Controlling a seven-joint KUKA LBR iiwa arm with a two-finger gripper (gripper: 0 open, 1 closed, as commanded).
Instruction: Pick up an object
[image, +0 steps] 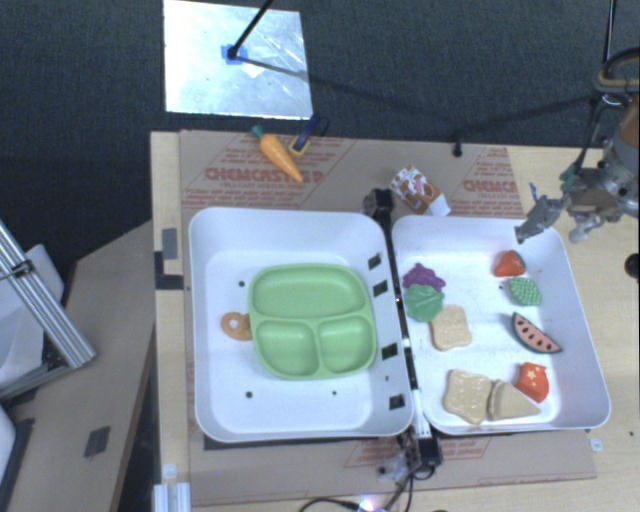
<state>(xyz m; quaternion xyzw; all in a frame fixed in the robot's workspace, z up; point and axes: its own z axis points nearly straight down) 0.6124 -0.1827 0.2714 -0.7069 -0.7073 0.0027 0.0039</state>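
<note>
Two shallow white bins sit side by side: the left bin carries a green three-compartment plastic tray, the right bin toy foods — a red strawberry-like piece, a watermelon slice, beige bread slices. The two-finger gripper hovers at the right bin's upper-right corner, fingers spread apart, nothing between them.

End effector: over far right rim of right bin.
Just below: red piece, green dotted piece crowd the floor.
Below-left: bare white strip, open.
Far left: green tray fills left bin.
</note>
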